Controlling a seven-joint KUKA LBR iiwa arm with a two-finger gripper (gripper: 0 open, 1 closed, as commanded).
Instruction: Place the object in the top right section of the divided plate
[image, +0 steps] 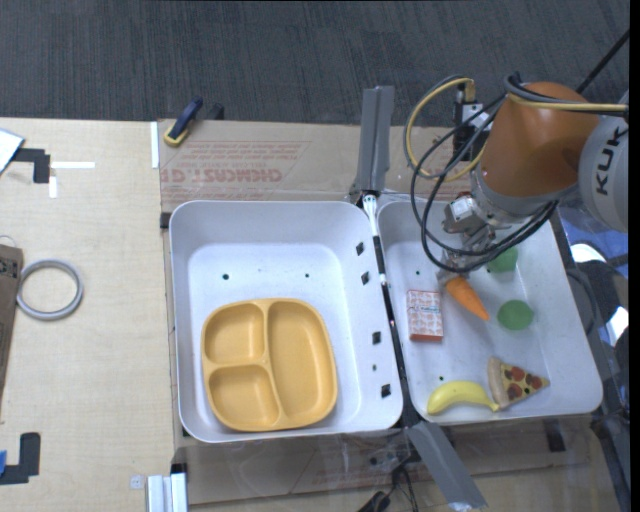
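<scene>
A yellow divided plate (268, 362) lies in the left bin (200, 240), with two small sections on its left and one long section on its right. The right bin (560, 330) holds a carrot (467, 297), a red and white carton (425, 315), a green ball (516, 315), a second green piece (502, 262), a banana (460, 398) and a pizza slice (513, 382). My gripper (466, 268) hangs low over the right bin's upper part, right above the carrot's thick end. Wrist and cables hide its tips.
A tape roll (46, 289) lies on the bench at far left. A blue and yellow tool (184, 121) rests on the cardboard behind the bins. A grey post (374, 140) rises between the bins at the back.
</scene>
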